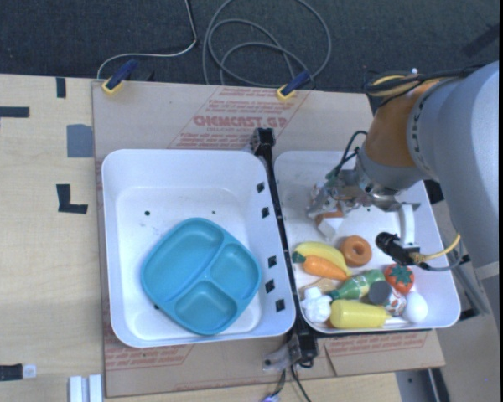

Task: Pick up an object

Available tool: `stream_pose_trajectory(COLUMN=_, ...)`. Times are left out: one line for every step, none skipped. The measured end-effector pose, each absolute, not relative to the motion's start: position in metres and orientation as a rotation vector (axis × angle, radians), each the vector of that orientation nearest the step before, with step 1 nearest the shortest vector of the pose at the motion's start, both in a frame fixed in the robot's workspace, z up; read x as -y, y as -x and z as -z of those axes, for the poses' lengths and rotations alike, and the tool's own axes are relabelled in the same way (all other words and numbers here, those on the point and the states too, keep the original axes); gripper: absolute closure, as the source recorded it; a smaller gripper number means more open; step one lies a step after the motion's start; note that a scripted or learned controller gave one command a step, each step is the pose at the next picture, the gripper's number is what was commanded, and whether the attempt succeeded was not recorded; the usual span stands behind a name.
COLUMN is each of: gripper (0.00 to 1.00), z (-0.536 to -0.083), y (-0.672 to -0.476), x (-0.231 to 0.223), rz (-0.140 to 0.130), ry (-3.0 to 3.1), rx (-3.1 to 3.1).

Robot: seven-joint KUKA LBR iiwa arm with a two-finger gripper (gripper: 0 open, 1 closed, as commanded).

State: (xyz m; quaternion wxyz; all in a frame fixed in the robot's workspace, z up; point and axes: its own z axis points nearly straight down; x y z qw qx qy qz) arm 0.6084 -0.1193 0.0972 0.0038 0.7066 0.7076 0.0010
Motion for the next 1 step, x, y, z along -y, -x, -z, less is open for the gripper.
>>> stream_pose_trajectory(gripper=1.0, z=-0.1901, y=-0.5947, x=0.0317, rz=-0.013, ry=-2.208, rx=-2.231)
